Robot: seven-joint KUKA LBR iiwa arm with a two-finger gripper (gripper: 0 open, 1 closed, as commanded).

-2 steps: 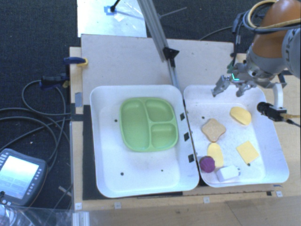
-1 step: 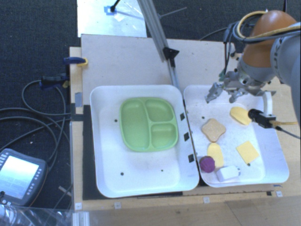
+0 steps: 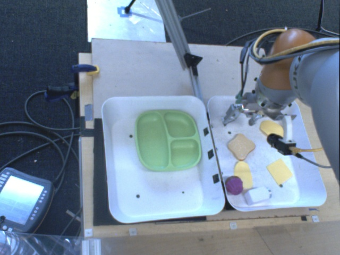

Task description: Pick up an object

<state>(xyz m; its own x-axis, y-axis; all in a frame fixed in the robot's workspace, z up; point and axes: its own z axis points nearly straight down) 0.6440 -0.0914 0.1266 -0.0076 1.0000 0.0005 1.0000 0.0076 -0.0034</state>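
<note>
The end effector [image 3: 237, 112] hangs low over the far-left part of the right bin [image 3: 313, 195], close to the wall it shares with the left bin [image 3: 114, 195]. Its metal fingers point toward the left of the view, and whether they are spread or pressed together cannot be told from this slant; nothing shows between them.

The task leaves the choice of object open, so the nearest candidate matters most. That is the toast-shaped piece [image 3: 241, 146], lying flat on the bin floor toward the near edge of the desk [image 3: 133, 62] from the end effector, a little to the right of the fingertips and apart from them. Its outline is roughly as wide as long, so no long axis clearly dictates the finger alignment.

Further in the same direction lie a pale yellow piece [image 3: 243, 170], a purple ball [image 3: 234, 185] and a white block [image 3: 257, 195], the last two near the bin's front wall. A yellow oval [image 3: 271, 128] sits to the right of the end effector, partly under the wrist, and a yellow square [image 3: 279, 171] lies well off to the right and nearer the front.

In the left bin, a green divided plate [image 3: 168, 140] sits well to the left, beyond the shared wall.

My judgement: the coming move turns on a short shift toward the front of the desk to centre over the toast piece before descending.
</note>
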